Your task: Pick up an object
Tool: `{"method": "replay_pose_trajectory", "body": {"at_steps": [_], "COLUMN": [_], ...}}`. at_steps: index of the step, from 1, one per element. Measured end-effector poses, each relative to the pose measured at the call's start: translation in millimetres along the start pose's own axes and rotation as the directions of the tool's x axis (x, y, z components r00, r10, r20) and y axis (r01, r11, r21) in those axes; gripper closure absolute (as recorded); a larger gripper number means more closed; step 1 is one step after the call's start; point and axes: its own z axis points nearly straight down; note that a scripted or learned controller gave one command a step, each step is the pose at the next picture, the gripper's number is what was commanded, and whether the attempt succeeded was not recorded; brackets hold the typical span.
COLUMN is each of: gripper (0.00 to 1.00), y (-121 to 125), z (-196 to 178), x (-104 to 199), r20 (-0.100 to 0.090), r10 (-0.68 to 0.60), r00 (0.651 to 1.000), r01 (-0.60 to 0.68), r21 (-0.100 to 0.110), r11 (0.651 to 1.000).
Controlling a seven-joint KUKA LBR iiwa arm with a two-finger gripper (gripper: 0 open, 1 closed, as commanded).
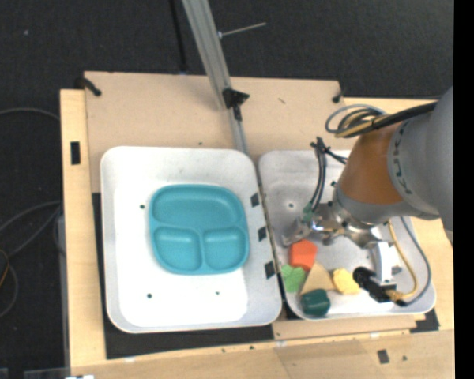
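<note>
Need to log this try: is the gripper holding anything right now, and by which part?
Cannot be told. The gripper is low in the right bin, just above the orange block, but its wrist hides any hold.

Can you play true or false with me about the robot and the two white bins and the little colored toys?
1. The blue plate sits in the left bin. True.
2. The orange block is on the blue plate. False: it lies in the right bin, just under the robot arm.
3. The small toys are bunched near the front of the right bin. True.
4. The dark green toy is stacked on the orange block. False: it lies nearer the front edge, apart from it.
5. The yellow toy is in the left bin. False: it is in the right bin.
</note>
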Motion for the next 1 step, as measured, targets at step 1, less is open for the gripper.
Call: {"method": "replay_pose_trajectory", "body": {"at_steps": [1], "gripper": [1.0], "y": [1.7], "z": [-12.9], "x": [-0.7], "r20": [-0.001], "r10": [0.005], "r00": [1.0], "r01": [-0.005], "r21": [-0.006], "r11": [1.0]}}
